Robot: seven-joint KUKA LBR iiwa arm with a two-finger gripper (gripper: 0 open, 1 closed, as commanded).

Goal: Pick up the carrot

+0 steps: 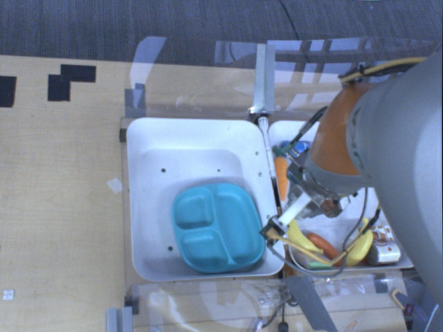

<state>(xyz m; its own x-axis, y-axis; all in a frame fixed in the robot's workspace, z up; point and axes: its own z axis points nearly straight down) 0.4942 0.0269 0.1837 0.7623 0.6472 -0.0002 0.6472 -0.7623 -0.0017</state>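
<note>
Teal and three-part, one plate lies in the left bin. The right bin holds one carrot along its left wall and two bananas. The arm bends over this bin, with the gripper low, just beside the carrot. Its opening cannot be told.

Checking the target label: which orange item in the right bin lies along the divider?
The carrot, lengthwise beside the divider; the orange-red piece sits between the bananas.

Bulky grey arm with a broad orange band
</note>
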